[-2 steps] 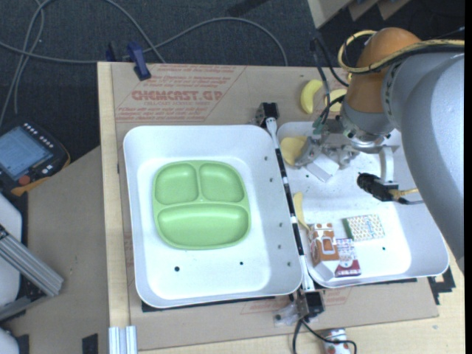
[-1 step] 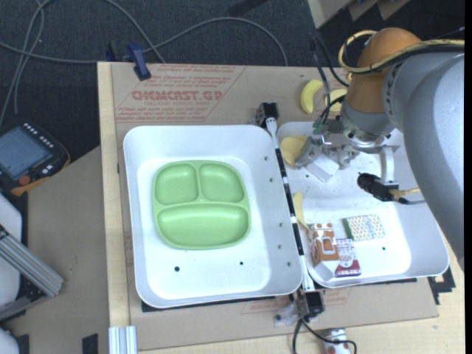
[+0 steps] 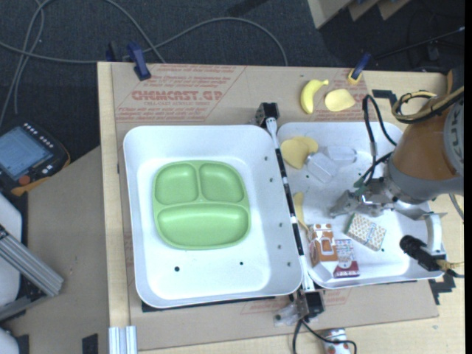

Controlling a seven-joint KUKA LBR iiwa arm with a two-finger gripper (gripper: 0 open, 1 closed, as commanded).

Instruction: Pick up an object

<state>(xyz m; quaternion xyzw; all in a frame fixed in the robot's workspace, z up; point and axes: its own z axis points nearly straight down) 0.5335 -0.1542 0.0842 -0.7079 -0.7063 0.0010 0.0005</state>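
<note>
In right bin [image 3: 324, 135], gripper [image 3: 359, 201] low among clutter, just above patterned packet [image 3: 366, 231]; finger state: cannot tell. Orange carton [image 3: 322, 243] near left wall. Step: approach/descent. Next: settle over packet, close, lift straight.

You could not tell from the blur at the gripper [image 3: 352, 201] how it stood. The arm [image 3: 431, 157] ran off the right edge and covered part of the right bin [image 3: 324, 274]. The small packets' [image 3: 333, 251] print was too fine to read.
</note>
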